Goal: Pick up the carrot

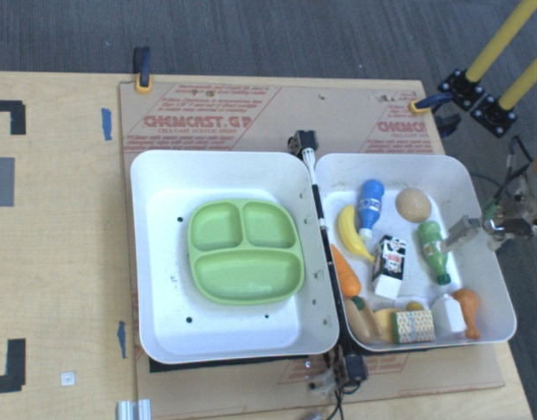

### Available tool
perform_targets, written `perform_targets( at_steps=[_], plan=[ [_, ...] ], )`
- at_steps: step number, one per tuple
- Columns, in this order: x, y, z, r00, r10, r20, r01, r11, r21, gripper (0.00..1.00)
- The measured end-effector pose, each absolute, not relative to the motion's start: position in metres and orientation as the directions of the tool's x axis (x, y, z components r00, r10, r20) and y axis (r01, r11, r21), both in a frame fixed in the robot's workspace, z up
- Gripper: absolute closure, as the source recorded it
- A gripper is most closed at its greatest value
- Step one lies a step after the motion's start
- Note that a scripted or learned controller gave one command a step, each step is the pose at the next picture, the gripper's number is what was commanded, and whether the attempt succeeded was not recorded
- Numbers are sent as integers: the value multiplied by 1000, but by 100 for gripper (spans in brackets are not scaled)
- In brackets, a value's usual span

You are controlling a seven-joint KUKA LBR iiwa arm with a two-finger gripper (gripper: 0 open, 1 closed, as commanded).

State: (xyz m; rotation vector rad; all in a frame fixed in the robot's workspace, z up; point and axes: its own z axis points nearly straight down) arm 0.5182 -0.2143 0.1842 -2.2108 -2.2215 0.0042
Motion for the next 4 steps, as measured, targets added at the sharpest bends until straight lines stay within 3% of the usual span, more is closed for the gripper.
perform_targets(
  at_steps=[1,2,3,4],
  plan=[
    [597,-144,311,-156,988,-5,988,156,18,0],
    [517,-105,240,-234,972,2,972,234,-4,0],
    [558,-18,182,-168,986,6,986,168,-8,0],
    [479,6,184,-452,892,5,892,452,-6,0]
  ],
)
